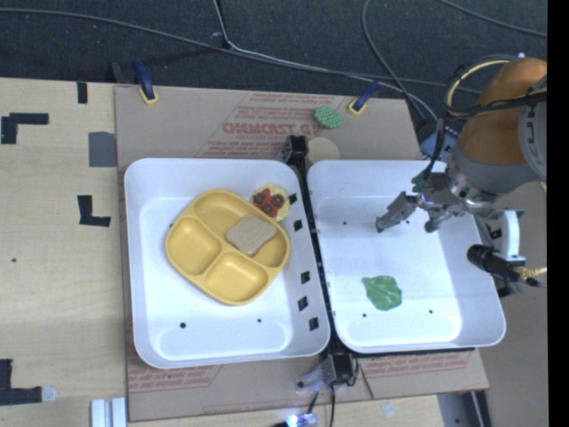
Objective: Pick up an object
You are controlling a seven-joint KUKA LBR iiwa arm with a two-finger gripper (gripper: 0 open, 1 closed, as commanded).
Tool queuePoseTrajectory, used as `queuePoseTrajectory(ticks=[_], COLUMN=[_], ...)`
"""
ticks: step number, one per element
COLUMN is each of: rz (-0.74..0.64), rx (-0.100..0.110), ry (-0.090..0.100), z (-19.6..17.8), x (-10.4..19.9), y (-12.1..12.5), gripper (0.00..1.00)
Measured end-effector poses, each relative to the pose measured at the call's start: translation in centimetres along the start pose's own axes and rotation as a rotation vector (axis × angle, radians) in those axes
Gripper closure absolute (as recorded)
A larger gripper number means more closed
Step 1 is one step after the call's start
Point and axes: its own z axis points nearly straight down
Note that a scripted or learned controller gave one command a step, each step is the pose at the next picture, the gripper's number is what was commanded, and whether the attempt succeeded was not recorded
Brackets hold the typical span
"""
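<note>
Over the right bin (pixel 462 327), near its upper right part, I see the hand (pixel 412 218) hanging off the grey arm (pixel 498 140), which reaches in from the right with its orange band above the wrist. Two dark fingers (pixel 391 214) point down and leftward with a clear gap between them, so I read the hand as spread. Nothing sits between the fingers.

Right bin: one green object (pixel 382 292), soft-edged, leaf-like, lying flat on the bin floor in the lower middle. It is apart from the hand, below it and a little to the left in this view. No contact that I can see.

Left bin (pixel 147 265): a yellow divided tray (pixel 200 247) lies at a slant across the middle. A tan slab, bread-like (pixel 250 233), rests in the tray, across the ridge between compartments near its right end. Just beside the tray's upper right rim, a small item in red and dark tones (pixel 270 202) sits on a pale yellow piece; too small for me to say what it is.

Between the bins runs a black divider strip (pixel 307 238). The bins sit on a cardboard sheet (pixel 222 123) on the wooden desk (pixel 53 238). On the cardboard above the bins, a small green round thing (pixel 326 116) lies loose. Two blue-and-yellow clamps (pixel 144 85) hold the sheet's top edge. Cables (pixel 267 56) trail across the dark floor behind.
</note>
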Motion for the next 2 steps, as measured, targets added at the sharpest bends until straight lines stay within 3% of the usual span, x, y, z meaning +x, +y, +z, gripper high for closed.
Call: queuePoseTrajectory(ticks=[1, 2], rz=[-0.004, -0.004], rx=[-0.013, -0.010], ry=[-0.002, -0.002], z=[-0.8, 5.6], x=[0.0, 0.1], y=[0.3, 0.7], gripper=[0.00, 0.00])
